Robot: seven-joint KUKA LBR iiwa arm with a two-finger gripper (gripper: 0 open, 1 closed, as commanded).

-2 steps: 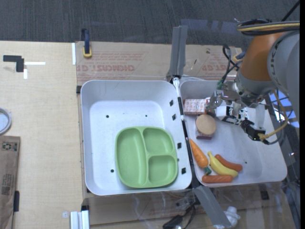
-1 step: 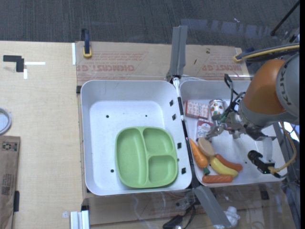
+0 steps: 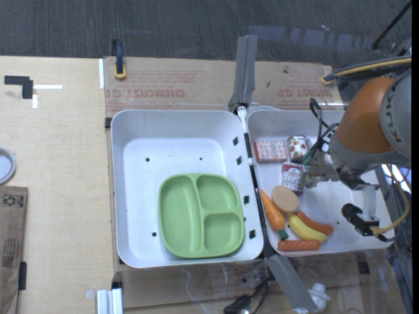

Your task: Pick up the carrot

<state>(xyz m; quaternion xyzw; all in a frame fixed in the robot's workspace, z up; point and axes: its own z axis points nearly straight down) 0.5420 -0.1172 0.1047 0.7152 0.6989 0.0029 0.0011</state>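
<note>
- The tapered orange carrot (image 3: 272, 210) is lying in the right white bin (image 3: 327, 247), at seven o'clock of its floor, touching a round tan disc (image 3: 285, 199).
- A green divided plastic plate (image 3: 200, 214) is sitting in the left white bin (image 3: 131, 175).
- The claw (image 3: 310, 173) is hovering at two o'clock from the carrot; whether spread or pressed together, I cannot tell.

Desk (image 3: 52, 149): pale wood-grain top, evenly lit. Floor (image 3: 163, 15): dark grey carpet across the upper part of the view. Cardboard sheet (image 3: 177, 84): brown, red printed lettering, lying flat behind the bins. Clamp (image 3: 118, 59): blue with yellow tip, at the cardboard's left corner. Tape roll (image 3: 4, 167): at desk's left edge. Brown paper bag (image 3: 12, 247): lower left corner.
</note>
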